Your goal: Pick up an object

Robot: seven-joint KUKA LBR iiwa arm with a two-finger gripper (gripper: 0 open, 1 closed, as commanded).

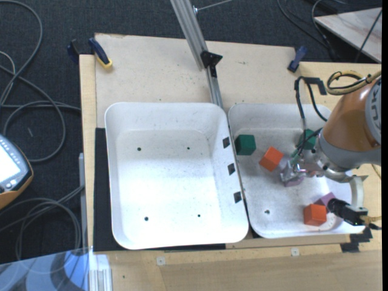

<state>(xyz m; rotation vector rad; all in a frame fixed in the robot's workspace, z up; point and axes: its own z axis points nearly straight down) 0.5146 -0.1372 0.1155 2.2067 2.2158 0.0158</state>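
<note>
The right bin (267, 220) holds a green cube (245, 144) near its left wall, an orange block (271, 158) in the middle, and another orange block (314, 214) near the front right. A pale purple piece (327, 199) lies just right of that block. My gripper (292, 176) reaches down into the right bin, just right of and below the middle orange block. A small purplish thing sits at its tip; whether it is held is unclear. The grey and orange arm (351, 126) hides the bin's right part.
The left bin (121, 117) sits beside the right one, their walls meeting at the centre. A metal pole (194, 32) slants over the bench's back. Blue clamps (100, 52) (296, 58) hold the board's far corners. Cables lie on the dark floor at left.
</note>
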